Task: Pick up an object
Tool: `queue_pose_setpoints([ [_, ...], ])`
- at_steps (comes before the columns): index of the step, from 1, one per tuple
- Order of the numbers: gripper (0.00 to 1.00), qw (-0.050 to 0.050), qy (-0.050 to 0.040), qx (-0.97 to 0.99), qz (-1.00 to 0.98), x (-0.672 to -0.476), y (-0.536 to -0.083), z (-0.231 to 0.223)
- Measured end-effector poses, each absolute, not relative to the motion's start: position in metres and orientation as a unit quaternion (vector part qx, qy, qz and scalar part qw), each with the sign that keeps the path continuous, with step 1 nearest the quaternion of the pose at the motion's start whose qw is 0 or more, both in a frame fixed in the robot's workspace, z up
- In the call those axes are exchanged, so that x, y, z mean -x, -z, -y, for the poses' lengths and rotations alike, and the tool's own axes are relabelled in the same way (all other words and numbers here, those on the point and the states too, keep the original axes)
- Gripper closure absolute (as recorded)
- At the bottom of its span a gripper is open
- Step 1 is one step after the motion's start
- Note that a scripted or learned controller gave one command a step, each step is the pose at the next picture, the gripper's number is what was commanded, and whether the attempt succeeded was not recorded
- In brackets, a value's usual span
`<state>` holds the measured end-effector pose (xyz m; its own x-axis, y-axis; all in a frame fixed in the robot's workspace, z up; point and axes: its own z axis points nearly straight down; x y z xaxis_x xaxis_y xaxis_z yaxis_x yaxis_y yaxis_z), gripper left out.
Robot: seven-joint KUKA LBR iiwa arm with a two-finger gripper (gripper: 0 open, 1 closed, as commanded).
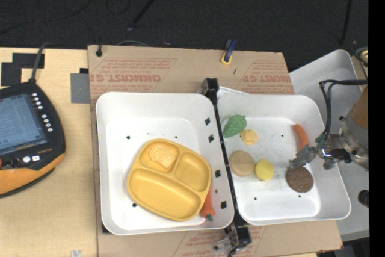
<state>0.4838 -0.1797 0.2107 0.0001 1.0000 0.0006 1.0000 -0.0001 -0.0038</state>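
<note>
We see the end effector (305,156) low over the right bin (328,204), near that bin's right wall, with the grey arm (355,141) coming in from the right; we cannot tell how its fingers stand, because they are small and dark against the cluttered wrist. Its tip sits just above one brown disc (299,179), which lies on the bin floor toward the right wall, and we cannot tell whether the two touch. Just beside the tip, toward the far right corner of the bin, lies one orange carrot-like piece (300,135). Moving left across the same bin we count one yellow ball (264,170), one tan round piece (242,163), one small pale yellow lump (249,136) and one green leafy piece (234,125), the last near the wall shared by the bins. That makes six loose things in the right bin. In the left bin (120,117) we count one yellow compartment tray (168,180), with one ridged yellow piece (160,155) in its far left compartment, and one orange piece (207,206) wedged between the tray and the shared wall. On the worktop (60,69), at its left edge, rests one handheld controller (24,135) with a screen.
</note>
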Motion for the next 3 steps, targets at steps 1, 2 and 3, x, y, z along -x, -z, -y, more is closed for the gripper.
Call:
queue_pose_setpoints([
  [1, 1.0, 0.004, -0.0021, 0.708, 0.707, -0.483, -0.219, 0.181],
  [2, 1.0, 0.005, 0.0002, 0.703, 0.711, -0.479, -0.232, 0.04],
  [3, 1.0, 0.003, -0.0009, 0.704, 0.71, -0.495, -0.239, -0.04],
])
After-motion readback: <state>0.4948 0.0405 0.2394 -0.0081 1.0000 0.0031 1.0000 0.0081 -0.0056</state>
